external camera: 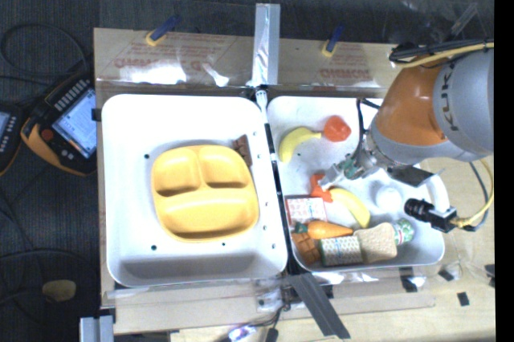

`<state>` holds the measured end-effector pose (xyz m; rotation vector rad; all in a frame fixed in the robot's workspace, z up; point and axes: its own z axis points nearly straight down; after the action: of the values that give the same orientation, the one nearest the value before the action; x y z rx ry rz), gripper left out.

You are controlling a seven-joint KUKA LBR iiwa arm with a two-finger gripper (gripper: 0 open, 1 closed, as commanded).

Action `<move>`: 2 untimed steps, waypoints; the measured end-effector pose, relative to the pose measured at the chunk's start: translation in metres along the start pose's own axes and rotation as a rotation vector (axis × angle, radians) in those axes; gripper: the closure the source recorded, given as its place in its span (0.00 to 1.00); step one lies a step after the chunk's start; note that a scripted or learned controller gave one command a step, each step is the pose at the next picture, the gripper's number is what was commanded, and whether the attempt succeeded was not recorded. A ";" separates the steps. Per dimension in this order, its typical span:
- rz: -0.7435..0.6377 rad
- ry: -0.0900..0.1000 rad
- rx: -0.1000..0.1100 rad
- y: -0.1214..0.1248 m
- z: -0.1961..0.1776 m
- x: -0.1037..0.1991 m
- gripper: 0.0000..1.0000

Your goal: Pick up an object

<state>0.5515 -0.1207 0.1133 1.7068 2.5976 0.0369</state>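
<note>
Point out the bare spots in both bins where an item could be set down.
Left white bin: bare floor rings the yellow sectioned plastic tray, widest along its left and front. Right white bin: a patch at the back between the red tomato-like toy and the wall. Its front is crowded: orange carrot, tan sponge block, yellow banana.

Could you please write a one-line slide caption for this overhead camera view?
KUKA arm's gripper lowered among toy food in the right bin; yellow divided tray sits in the left bin.
</note>
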 end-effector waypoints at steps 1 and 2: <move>-0.024 -0.011 0.003 -0.001 0.012 0.011 1.00; 0.513 0.001 0.015 0.009 0.014 0.013 1.00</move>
<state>0.5552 -0.1049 0.0996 2.3216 2.0903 0.0309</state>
